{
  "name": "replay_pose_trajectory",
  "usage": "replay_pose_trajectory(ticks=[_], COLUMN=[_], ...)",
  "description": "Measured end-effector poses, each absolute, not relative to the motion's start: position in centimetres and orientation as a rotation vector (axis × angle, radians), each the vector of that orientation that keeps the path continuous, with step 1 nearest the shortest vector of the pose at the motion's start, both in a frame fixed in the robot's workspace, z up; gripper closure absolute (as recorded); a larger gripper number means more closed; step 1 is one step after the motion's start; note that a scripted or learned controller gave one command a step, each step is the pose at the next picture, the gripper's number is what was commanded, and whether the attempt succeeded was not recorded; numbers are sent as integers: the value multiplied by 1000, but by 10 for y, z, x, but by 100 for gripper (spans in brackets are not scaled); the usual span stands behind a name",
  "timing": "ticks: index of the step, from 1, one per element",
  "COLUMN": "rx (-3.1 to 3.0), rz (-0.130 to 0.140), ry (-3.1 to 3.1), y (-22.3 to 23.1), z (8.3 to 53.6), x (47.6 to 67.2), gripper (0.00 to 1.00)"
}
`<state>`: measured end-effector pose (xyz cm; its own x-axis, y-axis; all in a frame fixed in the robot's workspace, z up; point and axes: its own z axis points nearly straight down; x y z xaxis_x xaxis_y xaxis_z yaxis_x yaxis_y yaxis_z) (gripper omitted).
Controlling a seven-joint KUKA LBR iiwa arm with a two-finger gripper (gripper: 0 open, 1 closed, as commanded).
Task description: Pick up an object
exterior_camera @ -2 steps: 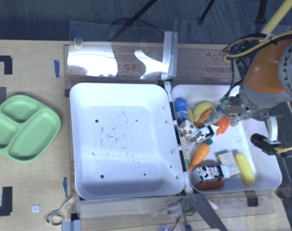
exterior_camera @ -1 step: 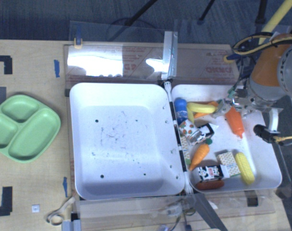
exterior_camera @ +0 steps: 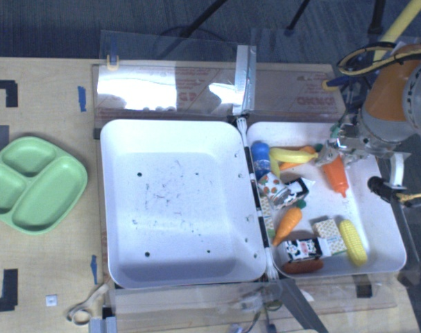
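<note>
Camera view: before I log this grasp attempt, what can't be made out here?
- Claw: open or shut, and whether it holds anything, is unclear; small, blurred, partly behind the wrist.
- Arm: cut off by the right edge.
- Box print: too small to read.
- Items in the right bin near the divider: overlapping; what lies beneath the carrot is hidden.

The arm (exterior_camera: 397, 109) is big and round, grey like a pot, with a wide orange band (exterior_camera: 385, 92) around it. A yellow cable (exterior_camera: 366, 55) and black cables loop at the band's 11 o'clock side. Small silver metal bits (exterior_camera: 343, 141) stick out at the arm's 8 o'clock side.
</note>
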<state>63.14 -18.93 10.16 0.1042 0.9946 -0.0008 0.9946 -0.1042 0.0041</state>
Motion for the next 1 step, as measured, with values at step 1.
replay_pose_trajectory(ticks=[1], rx=[2353], rz=[1], ry=[2080], y=[-131], z=[202], x=[668], gripper=[100])
